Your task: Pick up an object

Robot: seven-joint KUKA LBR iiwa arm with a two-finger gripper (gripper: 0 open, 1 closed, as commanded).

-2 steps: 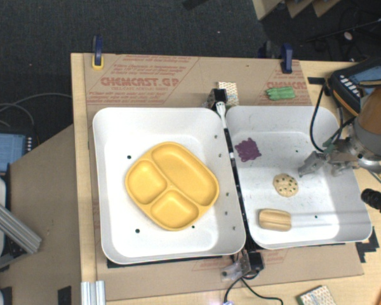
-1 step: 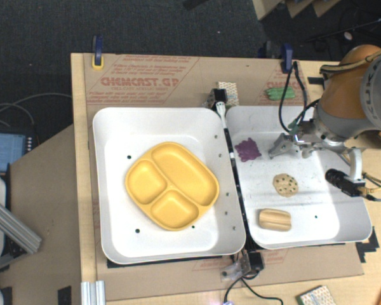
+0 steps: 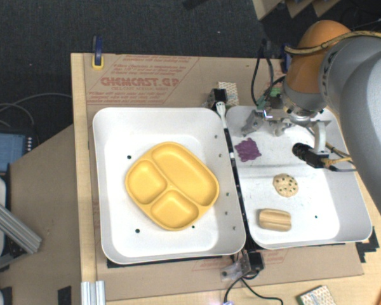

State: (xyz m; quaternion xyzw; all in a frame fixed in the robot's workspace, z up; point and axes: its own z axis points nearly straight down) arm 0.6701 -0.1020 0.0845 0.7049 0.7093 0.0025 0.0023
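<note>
A purple lump (image 3: 247,149) lies in the right bin (image 3: 343,227), at its upper left, near the divider. The pincer (image 3: 273,124) hangs just above and to the right of it, near the bin's far edge; whether it is open or closed cannot be told, and nothing shows in its grip. Farther down lie a cookie (image 3: 285,185) and a bun (image 3: 274,219). The left bin (image 3: 114,132) holds a yellow tray (image 3: 171,185).
</note>
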